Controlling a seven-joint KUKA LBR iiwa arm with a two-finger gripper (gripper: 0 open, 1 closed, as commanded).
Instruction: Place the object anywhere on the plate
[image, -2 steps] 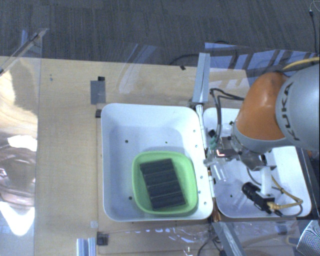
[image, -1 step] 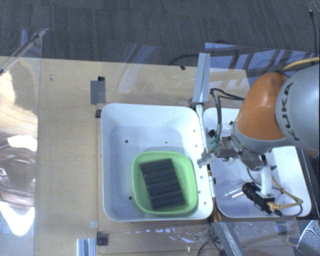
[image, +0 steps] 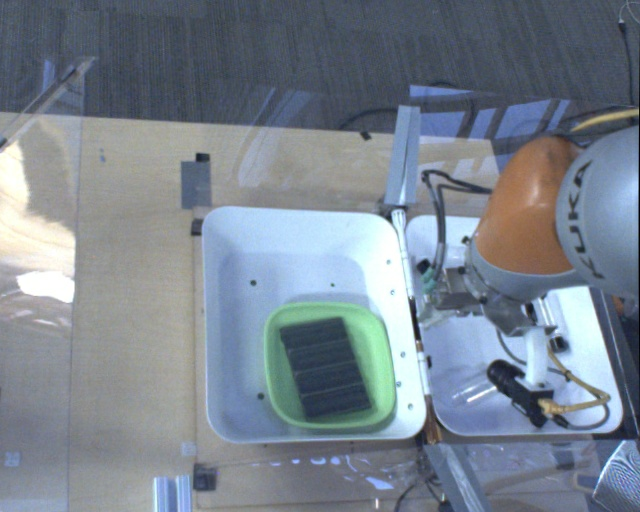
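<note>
Ribbed dark rectangular object (image: 323, 367) lies flat on glossy green plate (image: 376, 340)

You can't make out the claw: the arm's grey and orange wrist (image: 540, 215) covers it and much of the right bin (image: 455, 400). The arm itself runs off the picture's right edge. What the dark ridged thing (image: 323, 366) on the green plate (image: 275, 345) is, you can't tell.

bright, even light — glare on bench (image: 40, 230) left | mild softness
</note>
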